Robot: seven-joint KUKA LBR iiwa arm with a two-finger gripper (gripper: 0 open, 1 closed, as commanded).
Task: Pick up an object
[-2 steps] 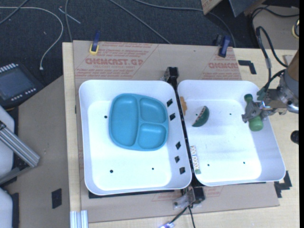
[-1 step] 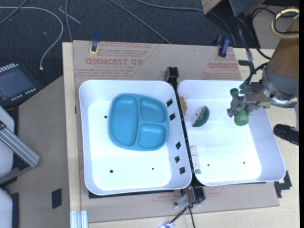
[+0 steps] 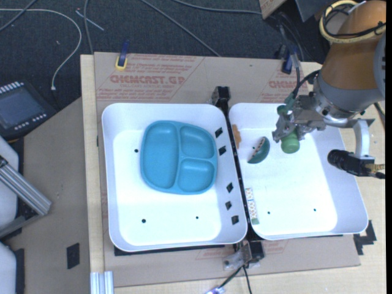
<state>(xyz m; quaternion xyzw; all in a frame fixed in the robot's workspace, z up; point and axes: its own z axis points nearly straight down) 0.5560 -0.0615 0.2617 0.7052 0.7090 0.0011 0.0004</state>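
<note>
While I watched from the console, the jaws [image 3: 288, 133] hung over the right bin [image 3: 318, 216], seemingly closed around a small green object [image 3: 290, 143], though the metal hid the contact. A watermelon-slice piece [image 3: 260, 150] lay just beside it, nearer the divider. My worry: the grip looked shallow, so the green thing could slip free and drop back, or roll against the slice. In the left bin [image 3: 122, 219], well apart, sat a blue divided plate [image 3: 179, 157], out of harm's way.
</note>
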